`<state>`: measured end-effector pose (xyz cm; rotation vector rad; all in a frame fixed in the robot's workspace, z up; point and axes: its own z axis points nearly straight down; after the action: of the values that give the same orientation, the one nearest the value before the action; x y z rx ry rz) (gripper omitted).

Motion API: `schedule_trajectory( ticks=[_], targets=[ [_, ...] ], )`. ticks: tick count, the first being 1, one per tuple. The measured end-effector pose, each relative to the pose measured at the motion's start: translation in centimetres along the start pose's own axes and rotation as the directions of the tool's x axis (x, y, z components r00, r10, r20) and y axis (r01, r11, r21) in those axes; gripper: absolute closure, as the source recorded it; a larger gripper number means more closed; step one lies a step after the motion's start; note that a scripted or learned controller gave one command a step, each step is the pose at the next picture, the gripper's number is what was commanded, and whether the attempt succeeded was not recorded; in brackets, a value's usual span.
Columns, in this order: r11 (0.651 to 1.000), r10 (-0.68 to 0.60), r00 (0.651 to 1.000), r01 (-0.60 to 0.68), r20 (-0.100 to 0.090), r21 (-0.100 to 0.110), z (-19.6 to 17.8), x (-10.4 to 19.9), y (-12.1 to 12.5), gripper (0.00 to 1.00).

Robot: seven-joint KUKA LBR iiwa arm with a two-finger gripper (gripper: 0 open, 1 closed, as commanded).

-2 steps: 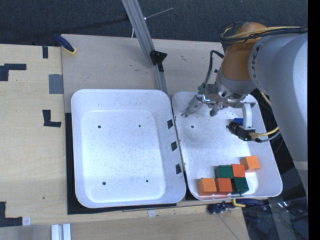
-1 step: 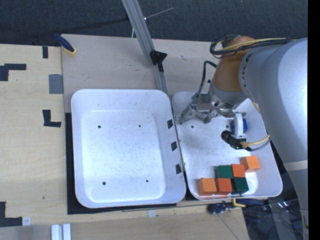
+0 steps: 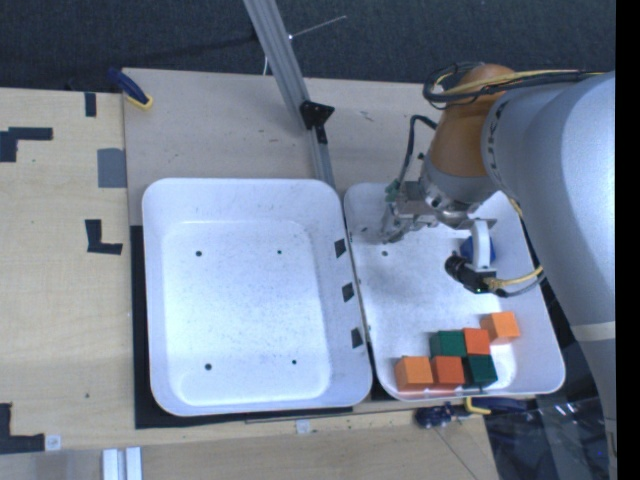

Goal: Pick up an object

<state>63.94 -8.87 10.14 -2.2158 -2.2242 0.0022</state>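
A cluster of small blocks sits in the near corner of the right bin, well away from the pincer and toward the front edge of the worktop: an orange block at the cluster's left end, a second orange one just beside it, a dark green block next along, another green block behind them, an orange block touching it, and one more orange block tilted at the far right end. None of them is near the fingers. The pincer hangs low over the far left corner of that same bin, close to the wall it shares with the left bin — nothing shows between its fingers, and whether they stand apart or together cannot be told from this slant. Behind it the arm's orange band and broad grey body fill the right side. A slim metal pole slants across the worktop beyond the bins.
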Motion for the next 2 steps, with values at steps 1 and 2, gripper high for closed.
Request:
schedule_trajectory(
  ticks=[1, 2],
  targets=[
    [1.0, 0.002, 1.0, -0.002, 0.0, -0.005, -4.3, -0.1, 0.3, 1.0],
    [1.0, 0.001, 1.0, -0.001, 0.0, -0.007, -10.1, 1.0, 0.4, 1.0]
  ],
)
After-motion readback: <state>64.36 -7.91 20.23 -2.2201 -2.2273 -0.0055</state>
